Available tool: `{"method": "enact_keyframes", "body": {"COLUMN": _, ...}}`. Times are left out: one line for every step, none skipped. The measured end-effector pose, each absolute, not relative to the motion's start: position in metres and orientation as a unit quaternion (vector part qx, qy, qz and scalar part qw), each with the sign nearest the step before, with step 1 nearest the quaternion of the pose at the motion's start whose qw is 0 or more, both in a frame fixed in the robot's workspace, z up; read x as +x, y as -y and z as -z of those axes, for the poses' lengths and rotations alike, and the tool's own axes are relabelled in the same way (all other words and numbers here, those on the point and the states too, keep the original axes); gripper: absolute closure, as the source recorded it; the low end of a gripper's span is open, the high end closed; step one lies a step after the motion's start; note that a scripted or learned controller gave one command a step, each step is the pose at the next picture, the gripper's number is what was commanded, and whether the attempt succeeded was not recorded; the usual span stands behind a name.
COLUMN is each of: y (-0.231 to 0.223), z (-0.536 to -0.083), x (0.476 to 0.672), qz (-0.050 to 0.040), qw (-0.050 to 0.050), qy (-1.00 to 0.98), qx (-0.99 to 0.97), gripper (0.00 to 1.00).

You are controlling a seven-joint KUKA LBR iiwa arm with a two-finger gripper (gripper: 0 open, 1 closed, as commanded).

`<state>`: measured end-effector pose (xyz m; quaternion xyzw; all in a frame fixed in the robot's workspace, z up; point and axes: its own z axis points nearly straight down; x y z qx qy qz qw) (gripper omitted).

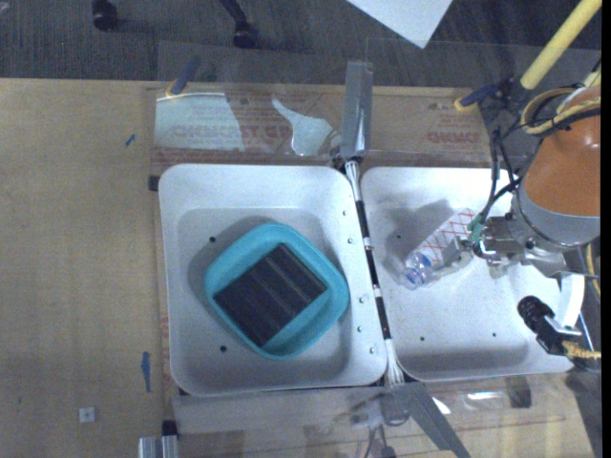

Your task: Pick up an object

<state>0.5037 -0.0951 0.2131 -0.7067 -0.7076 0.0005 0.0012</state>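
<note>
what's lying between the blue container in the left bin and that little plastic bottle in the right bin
In the camera view, between the blue container and the plastic bottle lie bare white bin floor and the two bins' adjoining rims.

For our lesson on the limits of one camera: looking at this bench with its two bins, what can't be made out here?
- Gripper, camera view: too small and blurred against the clear plastic item to tell how it is set.
- Clear plastic item in the right bin: blurred and see-through; its exact kind is unclear.
- Arm: cut off by the right edge.
- Dark ridged object on the teal container, left bin: its nature is unclear.
</note>
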Motion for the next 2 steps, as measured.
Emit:
{"method": "enact_keyframes", "body": {"y": 0.093, "z": -0.189, "x": 0.495, "qz": -0.0003, "qw": 0.001, "qy": 0.734, "qx": -0.679, "gripper": 0.00}}
{"method": "enact_keyframes", "body": {"y": 0.129, "z": -0.324, "x": 0.542, "qz": 0.0005, "qw": -0.002, "qy": 0.804, "qx": -0.595, "gripper": 0.00}}
